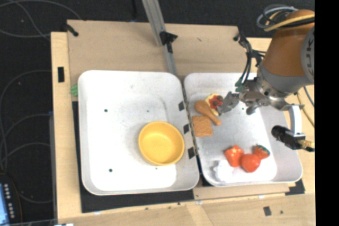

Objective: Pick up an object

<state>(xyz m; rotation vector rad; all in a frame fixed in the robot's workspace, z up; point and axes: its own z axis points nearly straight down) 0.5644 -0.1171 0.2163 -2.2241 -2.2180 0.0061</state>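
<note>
We see the drumstick [206,111] lying slantwise, upper-left to lower-right; whether the gripper [226,104] grips, we cannot tell.

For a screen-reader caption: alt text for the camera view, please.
A grey-and-orange robot arm lowers its hand over toy food in the right white bin. The left bin holds a yellow bowl.

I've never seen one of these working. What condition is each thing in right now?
Yellow bowl: upright, in the left bin.
Drumstick: lying flat in the right bin.
Cracker: flat, beside the drumstick.
Red pieces: resting near the front.
Gripper: low, by the drumstick.
</note>
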